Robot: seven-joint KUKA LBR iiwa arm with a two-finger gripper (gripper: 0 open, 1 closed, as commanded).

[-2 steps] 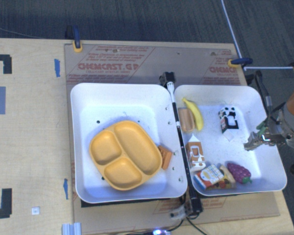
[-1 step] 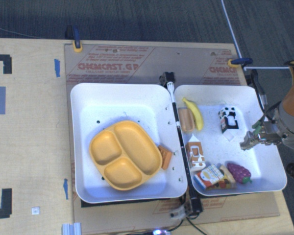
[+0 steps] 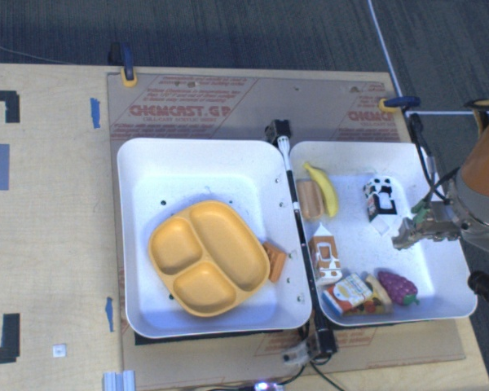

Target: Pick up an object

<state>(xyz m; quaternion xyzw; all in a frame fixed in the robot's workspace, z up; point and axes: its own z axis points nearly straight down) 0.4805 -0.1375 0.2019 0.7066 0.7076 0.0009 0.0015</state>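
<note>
Just left of the fingers (image 3: pixel 406 239), black-and-white toy (image 3: pixel 381 195), apart

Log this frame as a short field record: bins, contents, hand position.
left bin: yellow divided plate, small orange piece at its right edge
right bin: banana, black-and-white toy, purple grapes, small cartons
hand: over right bin's right side, nothing seen between fingers
</note>
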